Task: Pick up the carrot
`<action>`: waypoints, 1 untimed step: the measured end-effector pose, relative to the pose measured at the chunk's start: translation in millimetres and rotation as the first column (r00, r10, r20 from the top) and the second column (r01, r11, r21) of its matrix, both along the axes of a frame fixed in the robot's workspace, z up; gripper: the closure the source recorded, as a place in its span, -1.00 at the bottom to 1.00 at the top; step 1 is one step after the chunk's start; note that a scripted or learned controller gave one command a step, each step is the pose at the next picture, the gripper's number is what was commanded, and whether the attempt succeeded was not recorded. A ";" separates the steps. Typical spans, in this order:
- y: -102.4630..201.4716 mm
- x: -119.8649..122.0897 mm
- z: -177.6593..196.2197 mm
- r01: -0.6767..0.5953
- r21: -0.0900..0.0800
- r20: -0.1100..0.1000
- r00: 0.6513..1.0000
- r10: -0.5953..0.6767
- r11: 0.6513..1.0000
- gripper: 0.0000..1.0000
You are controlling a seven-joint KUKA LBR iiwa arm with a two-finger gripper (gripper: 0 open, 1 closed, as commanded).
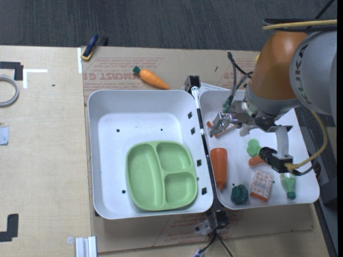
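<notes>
Hovering over the right bin, the gripper holds nothing, finger spread unclear. Approach stage, I'd say: next, drop onto the carrot just below.

carrot on cardboard behind left bin | green tray inside
</notes>
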State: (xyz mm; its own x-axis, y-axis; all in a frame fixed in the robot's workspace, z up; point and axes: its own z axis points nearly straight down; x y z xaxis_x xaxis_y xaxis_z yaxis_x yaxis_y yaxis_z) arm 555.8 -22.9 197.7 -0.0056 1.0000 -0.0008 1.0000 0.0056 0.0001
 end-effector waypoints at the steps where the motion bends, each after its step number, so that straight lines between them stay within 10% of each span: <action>1: 36.6 19.1 -5.7 -0.160 0.000 0.000 0.987 0.160 0.987 -1.00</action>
